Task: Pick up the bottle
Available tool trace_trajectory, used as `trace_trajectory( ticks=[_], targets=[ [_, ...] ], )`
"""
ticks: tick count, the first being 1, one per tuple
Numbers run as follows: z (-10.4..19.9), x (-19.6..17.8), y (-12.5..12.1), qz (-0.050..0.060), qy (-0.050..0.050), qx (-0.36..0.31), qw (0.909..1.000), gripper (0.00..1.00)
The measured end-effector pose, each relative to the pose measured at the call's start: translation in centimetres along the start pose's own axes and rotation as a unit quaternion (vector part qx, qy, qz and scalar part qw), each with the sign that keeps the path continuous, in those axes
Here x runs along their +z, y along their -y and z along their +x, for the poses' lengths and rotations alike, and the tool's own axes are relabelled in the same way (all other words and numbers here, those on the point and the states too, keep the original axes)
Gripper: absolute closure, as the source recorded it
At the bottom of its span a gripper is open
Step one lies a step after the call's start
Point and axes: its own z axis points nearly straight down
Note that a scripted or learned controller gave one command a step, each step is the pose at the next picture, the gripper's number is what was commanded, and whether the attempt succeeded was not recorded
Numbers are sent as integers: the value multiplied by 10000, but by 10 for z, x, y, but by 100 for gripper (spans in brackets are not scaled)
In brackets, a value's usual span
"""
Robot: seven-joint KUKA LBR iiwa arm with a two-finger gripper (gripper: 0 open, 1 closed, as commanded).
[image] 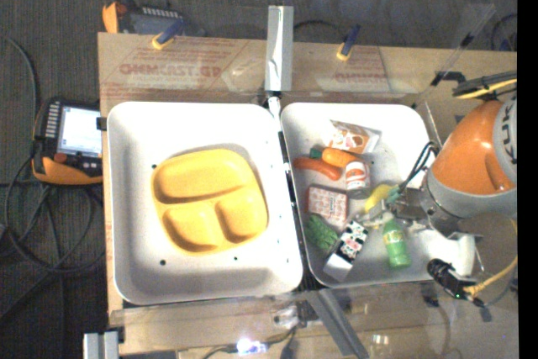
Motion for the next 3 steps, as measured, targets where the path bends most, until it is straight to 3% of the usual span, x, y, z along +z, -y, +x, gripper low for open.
trace_trajectory(
  ticks=[1, 2, 3],
  targets=[
    [1, -7, 1, 22, -13, -10, 10000, 100],
    [17, 4, 0, -85, 21, 696, 9975, 100],
    [102, -113, 10, 6, 10, -169, 9999, 100]
  ],
)
